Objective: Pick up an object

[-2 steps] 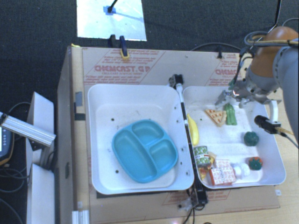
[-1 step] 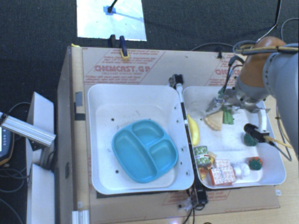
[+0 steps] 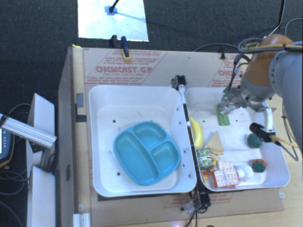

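Note:
My gripper hangs over the back left part of the right bin, with the grey arm and its orange band coming in from the right. Directly below its tip a small green block sits on the bin floor; whether they touch is unclear. Further forward lie a yellow banana along the left wall and a pale yellow wedge. A green packet, a red and white box and a white object crowd the front. A dark green ball rests at the right.
The left bin holds a blue divided plate. Another dark green and red item lies near the right bin's front right corner. The bins share a raised rim between them.

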